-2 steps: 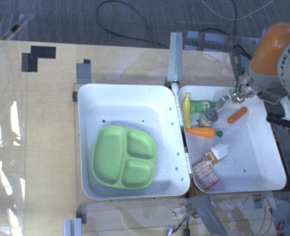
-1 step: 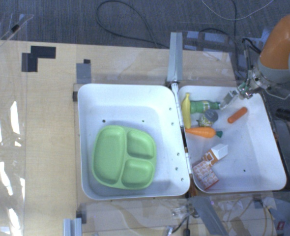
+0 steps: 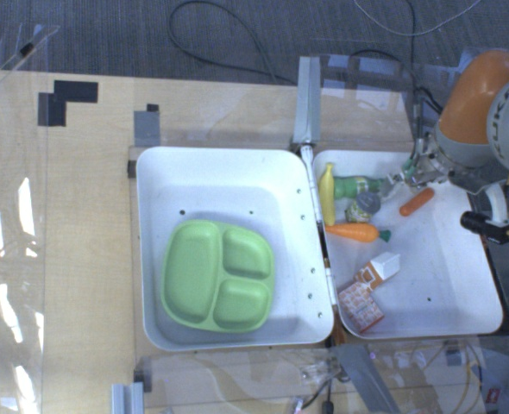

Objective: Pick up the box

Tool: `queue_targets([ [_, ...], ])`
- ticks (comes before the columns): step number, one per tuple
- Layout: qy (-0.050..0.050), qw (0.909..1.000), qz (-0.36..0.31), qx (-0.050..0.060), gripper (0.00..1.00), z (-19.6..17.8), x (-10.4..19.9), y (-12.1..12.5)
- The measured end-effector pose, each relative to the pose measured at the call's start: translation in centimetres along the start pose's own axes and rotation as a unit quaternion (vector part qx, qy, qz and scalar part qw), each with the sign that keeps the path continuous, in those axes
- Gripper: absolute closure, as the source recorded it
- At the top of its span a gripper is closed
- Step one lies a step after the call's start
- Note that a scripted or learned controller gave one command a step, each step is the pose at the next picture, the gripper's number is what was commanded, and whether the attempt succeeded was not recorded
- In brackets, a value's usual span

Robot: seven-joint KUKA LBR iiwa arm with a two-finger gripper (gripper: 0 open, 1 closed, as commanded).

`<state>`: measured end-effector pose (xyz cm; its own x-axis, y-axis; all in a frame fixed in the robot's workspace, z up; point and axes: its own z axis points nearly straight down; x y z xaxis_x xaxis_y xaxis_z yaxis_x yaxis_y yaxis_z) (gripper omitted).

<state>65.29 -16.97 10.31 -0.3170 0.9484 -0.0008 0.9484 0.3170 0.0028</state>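
**Operator:** Where is the box?

**Spotter:** You'll find the box [image 3: 380, 270], a small orange-and-white carton, in the right bin [image 3: 487, 317], at about 8 o'clock from that bin's centre. It lies tilted on the floor with nothing touching its top.

**Operator:** What lies around it?

**Spotter:** A red-and-white patterned packet [image 3: 361, 307] sits just beside it at 7 o'clock, close to the bin's near-left corner. At 11 o'clock from the box you'll see a carrot [image 3: 354, 231] lying crosswise against the left wall. Past that are a green bottle [image 3: 354, 185] and a yellow banana-shaped piece [image 3: 326, 195] standing along the wall. A small orange-red stick [image 3: 417, 202] lies at 1 o'clock from the box, well apart from it.

**Operator:** And the gripper?

**Spotter:** The gripper [image 3: 417, 171] is at 12 o'clock in the right bin, near the far wall, hanging off the arm [image 3: 487, 102] that comes in from 2 o'clock. From there your box lies toward 7 o'clock, well apart. The orange-red stick is just beside the gripper at 6 o'clock.

**Operator:** Is it open or closed, and does it hold anything?

**Spotter:** I can't tell you; that part is too small and cluttered. The box plainly isn't in it.

**Operator:** And the left bin?

**Spotter:** The left bin [image 3: 151, 231] holds a green divided plate [image 3: 218, 276], at 6 o'clock from its centre.
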Motion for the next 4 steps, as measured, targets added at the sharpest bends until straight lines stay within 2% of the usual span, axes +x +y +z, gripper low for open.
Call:
queue_targets([
  [1, 0.002, 0.9988, -0.048, -0.004, 0.00, 1.5, -1.5, -4.5],
  [2, -0.001, 0.9994, 0.034, -0.001, 0.00, -1.3, -2.4, 0.1],
  [3, 0.000, 0.9959, 0.091, 0.000, 0.00, -0.7, 0.5, 2.0],
  [4, -0.011, 0.9837, 0.180, -0.003, 0.00, -0.9, 3.9, 3.1],
])
